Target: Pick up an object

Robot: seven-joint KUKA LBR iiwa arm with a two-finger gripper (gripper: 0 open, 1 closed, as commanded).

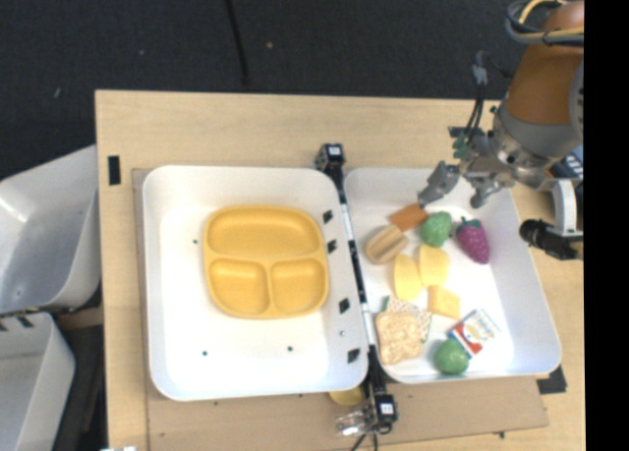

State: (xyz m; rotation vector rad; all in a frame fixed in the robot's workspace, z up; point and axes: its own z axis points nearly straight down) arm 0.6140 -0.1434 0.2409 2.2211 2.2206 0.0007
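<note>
tool (460, 187): released, nothing held | above right bin (526, 272) | near orange piece (407, 215)

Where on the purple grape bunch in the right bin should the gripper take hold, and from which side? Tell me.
Grip the purple grape bunch across its narrow middle, coming straight down from above. It lies flat and elongated near the right bin wall, apart from the green piece beside it, so fingers probably fit on both long sides. The gripper is just above it, fingers spread.
</note>
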